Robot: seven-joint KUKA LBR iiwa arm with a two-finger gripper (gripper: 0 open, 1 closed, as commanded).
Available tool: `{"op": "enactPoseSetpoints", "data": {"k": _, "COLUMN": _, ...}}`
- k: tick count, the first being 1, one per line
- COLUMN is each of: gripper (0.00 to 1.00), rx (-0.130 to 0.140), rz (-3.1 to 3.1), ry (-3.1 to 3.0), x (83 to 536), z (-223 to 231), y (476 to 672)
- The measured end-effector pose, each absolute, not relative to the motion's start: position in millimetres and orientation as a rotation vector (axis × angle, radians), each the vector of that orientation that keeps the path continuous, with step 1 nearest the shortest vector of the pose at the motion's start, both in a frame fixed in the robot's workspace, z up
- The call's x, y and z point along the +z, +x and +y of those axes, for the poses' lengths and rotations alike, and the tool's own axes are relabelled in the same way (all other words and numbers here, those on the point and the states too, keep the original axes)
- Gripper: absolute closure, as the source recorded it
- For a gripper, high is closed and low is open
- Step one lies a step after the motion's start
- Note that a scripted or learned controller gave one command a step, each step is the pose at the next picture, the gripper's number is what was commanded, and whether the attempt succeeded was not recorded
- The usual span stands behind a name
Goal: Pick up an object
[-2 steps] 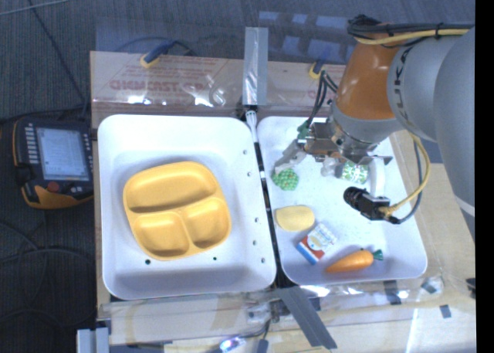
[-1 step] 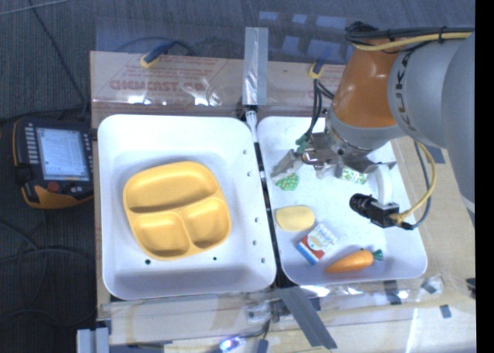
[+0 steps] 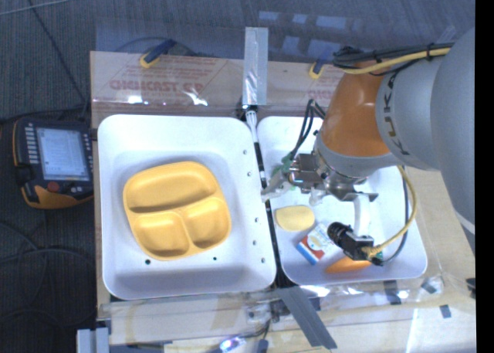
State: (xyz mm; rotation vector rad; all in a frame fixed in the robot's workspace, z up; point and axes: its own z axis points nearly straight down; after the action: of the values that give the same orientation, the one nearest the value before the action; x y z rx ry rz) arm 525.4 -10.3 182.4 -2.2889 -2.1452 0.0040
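Pincer [image 3: 309, 185]: we see it low in the right bin [image 3: 413, 255], centre-right of frame; grip state we cannot tell | pale yellow round piece [image 3: 294, 218] just below it | red-white-blue carton [image 3: 314, 247] and orange item [image 3: 347, 266] lower right | yellow divided tray [image 3: 177, 208] in left bin [image 3: 116, 266]

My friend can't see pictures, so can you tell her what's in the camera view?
A grey and orange robot arm reaches down into the right white bin, above a pale yellow round thing, a small red, white and blue carton and an orange thing. The left white bin holds a yellow divided tray.
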Motion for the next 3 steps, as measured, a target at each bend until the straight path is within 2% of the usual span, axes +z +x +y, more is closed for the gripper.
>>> {"op": "enactPoseSetpoints", "data": {"k": 1, "gripper": 0.00, "rx": 0.006, "rz": -2.157, "ry": -2.287, "x": 276.3, "z": -87.5, "y": 525.2}}
{"op": "enactPoseSetpoints", "data": {"k": 2, "gripper": 0.00, "rx": 0.006, "rz": -2.192, "ry": -2.246, "x": 208.9, "z": 4.1, "y": 576.4}}
{"op": "enactPoseSetpoints", "data": {"k": 3, "gripper": 0.00, "rx": 0.007, "rz": -2.236, "ry": -2.208, "x": 182.9, "z": -81.6, "y": 591.4}}
